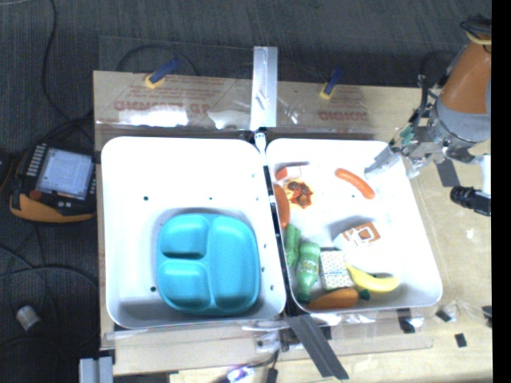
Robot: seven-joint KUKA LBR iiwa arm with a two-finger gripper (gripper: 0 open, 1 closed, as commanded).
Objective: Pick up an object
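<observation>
My gripper (389,158) hangs over the far right corner of the right bin (399,214), below the arm's orange band (467,82). Nothing shows in its grasp. The nearest item is an orange sausage (354,182), just left of and below the gripper tip, lying apart from it on the bin floor. A small white and orange packet (359,234) lies mid-bin. Along the near wall are a banana (374,280), a white box (334,270), a carrot (334,299) and a green bottle (307,266).
The left bin (128,214) holds a blue divided plate (209,262). A pizza-like piece (297,190), an orange stick (281,207) and a green cucumber (292,244) lie by the divider. A handheld screen (60,174) sits off the bench at left.
</observation>
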